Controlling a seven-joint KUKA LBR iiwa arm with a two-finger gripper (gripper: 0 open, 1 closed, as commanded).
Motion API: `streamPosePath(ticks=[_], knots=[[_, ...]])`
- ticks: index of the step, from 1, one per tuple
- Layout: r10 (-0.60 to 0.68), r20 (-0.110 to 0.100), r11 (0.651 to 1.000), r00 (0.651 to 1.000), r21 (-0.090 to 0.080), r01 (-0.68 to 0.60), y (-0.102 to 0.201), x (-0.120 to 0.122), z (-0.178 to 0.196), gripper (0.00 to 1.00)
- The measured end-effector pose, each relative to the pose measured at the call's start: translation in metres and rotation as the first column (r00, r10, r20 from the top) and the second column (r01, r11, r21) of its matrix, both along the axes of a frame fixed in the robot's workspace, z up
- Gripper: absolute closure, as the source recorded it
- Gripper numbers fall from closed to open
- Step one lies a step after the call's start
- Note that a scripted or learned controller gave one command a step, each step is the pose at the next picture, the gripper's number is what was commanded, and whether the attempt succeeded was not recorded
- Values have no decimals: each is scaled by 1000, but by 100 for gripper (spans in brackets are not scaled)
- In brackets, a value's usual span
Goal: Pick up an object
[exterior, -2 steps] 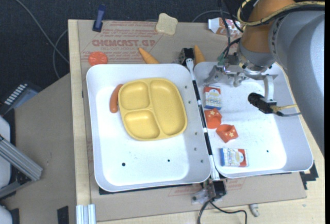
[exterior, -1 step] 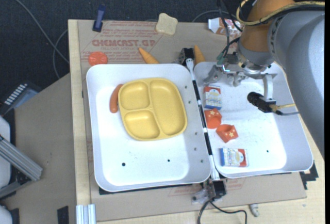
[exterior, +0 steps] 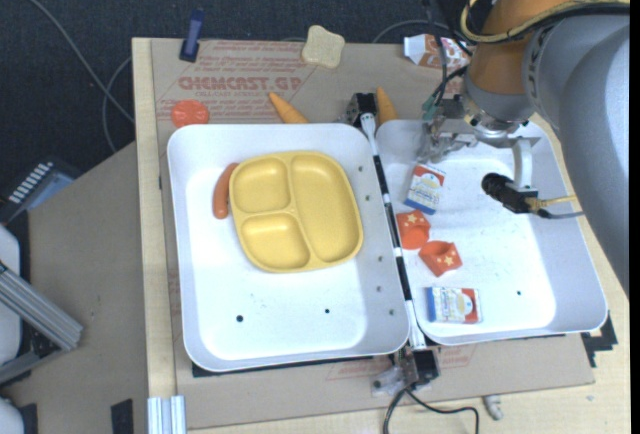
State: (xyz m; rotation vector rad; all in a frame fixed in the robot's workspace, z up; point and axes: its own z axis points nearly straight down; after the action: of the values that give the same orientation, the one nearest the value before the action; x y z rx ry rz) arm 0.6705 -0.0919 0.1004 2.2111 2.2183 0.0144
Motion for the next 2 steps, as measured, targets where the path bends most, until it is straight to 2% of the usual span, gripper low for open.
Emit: streamPosePath(ticks=[1, 2], knots=[[0, -1, 1000, 1000, 0, 0, 0, 0, 0, 0], [-4, -16, 1000, 1000, 0, 4, -1, -26, -16, 0]])
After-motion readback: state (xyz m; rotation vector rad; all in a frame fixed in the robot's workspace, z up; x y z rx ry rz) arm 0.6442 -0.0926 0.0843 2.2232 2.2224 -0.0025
